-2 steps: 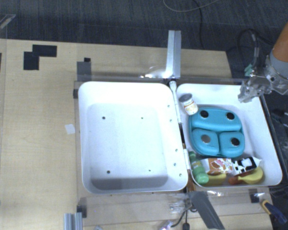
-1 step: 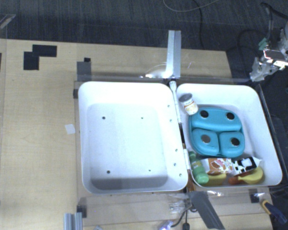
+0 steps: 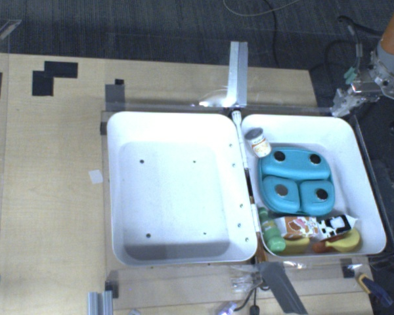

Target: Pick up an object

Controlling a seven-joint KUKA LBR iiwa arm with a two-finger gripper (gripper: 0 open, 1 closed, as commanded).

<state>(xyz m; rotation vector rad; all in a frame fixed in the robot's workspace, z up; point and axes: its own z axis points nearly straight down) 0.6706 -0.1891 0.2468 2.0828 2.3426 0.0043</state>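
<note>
Nothing is picked up yet: the gripper (image 3: 350, 96) hangs at the far right, just outside the right bin (image 3: 361, 151); I cannot tell its state; a blue tray (image 3: 295, 181), jar (image 3: 257, 142) and packets (image 3: 310, 232) lie inside.

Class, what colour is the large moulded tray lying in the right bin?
Turquoise blue tray, seen clearly in the camera view.

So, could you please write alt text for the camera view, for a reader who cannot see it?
Two shallow white bins sit side by side on a wooden bench; the right bin holds a blue tray, a small jar and colourful packets along its near edge. The gripper is just beyond this bin's far right corner, above the dark floor.
</note>
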